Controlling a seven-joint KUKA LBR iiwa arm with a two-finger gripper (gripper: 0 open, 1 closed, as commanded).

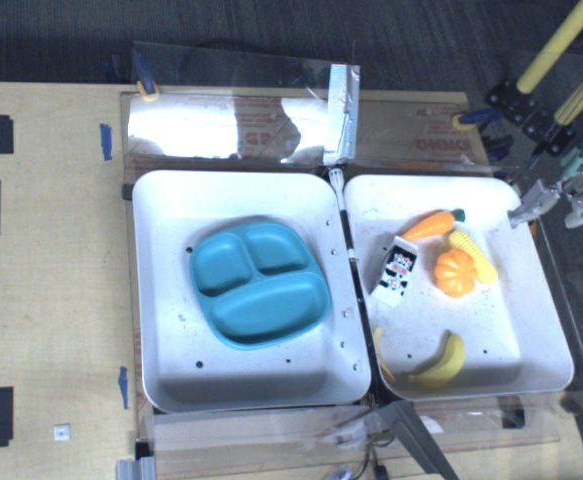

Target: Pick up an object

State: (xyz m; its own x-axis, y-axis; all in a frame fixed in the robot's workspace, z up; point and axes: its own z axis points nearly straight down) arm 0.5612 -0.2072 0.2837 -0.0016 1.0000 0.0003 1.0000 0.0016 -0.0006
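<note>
So the gripper is hanging out at the far right corner of the right bin, right over the rim, and it isn't carrying anything. It's half cut off over there, so I honestly can't tell if it's spread or closed.

All the grabbable stuff is sitting in that right bin. A carrot is lying toward the far side, with a yellow corn cob just right of it, touching a little orange pumpkin-looking thing. A small white carton with black print is lying to the left of the pumpkin, near the bin's left wall. A banana is curling along the near side, well apart from the rest.

The left bin is holding a blue divided plate, sitting flat in the middle.
</note>
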